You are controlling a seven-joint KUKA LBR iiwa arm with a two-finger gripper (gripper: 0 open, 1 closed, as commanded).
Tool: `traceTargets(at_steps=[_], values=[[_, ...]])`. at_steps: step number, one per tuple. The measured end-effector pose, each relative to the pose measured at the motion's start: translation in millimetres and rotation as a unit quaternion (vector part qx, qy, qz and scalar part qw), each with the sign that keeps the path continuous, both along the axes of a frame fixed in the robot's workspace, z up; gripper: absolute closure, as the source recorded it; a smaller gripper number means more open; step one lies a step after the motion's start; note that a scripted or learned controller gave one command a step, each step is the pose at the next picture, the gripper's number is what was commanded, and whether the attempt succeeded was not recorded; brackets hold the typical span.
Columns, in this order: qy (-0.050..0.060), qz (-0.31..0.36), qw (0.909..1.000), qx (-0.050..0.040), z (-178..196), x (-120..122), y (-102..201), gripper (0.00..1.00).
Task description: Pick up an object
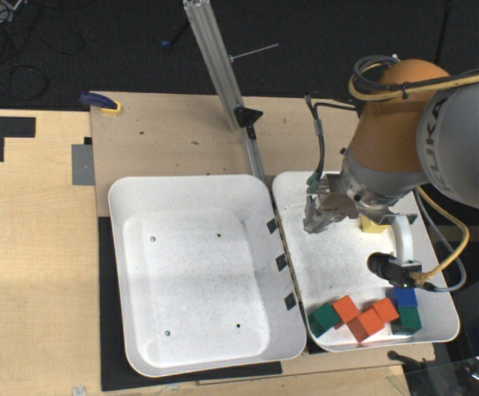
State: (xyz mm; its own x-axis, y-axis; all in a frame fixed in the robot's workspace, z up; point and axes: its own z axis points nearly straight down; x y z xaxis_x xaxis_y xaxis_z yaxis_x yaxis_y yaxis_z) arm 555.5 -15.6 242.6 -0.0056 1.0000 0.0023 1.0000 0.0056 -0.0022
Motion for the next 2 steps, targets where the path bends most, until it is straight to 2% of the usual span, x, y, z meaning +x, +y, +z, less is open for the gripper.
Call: traceTargets(at_steps=[1,2], values=[[0.000,-0.001,1.0000,-0.0003,6.2,20.1,44.4,1.00],[0.000,-0.001,1.0000,-0.0008,-4.4,36.5,98.4,1.00]])
